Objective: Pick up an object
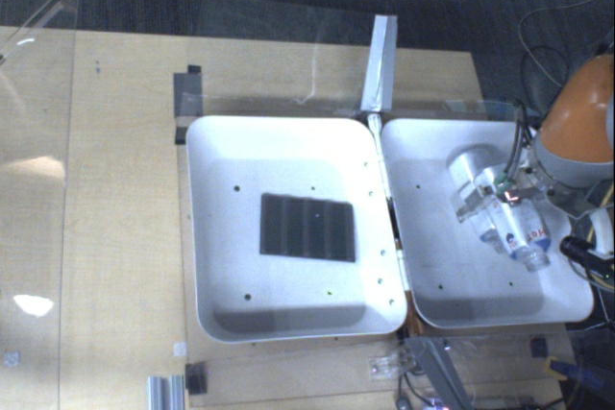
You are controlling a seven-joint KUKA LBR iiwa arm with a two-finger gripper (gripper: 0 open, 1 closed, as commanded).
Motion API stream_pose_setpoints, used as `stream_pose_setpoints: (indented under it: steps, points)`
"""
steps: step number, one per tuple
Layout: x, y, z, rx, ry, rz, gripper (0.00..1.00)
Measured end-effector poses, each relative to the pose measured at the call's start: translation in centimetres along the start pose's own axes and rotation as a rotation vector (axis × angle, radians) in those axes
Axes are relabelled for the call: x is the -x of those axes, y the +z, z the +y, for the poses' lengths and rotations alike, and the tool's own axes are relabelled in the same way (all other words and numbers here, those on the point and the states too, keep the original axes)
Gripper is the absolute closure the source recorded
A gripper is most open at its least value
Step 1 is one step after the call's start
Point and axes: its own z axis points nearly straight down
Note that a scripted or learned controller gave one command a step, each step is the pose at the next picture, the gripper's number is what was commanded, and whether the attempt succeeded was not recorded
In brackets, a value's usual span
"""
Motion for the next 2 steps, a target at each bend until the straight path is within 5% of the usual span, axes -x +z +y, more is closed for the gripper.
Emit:
stream_pose_setpoints:
  steps: [1,2]
  points:
    - [4.1,1.2,8.0,0.014,-0.135,-0.006,0.0]
    - [2.6,0.8,0.9,0.027,-0.34,-0.022,0.0]
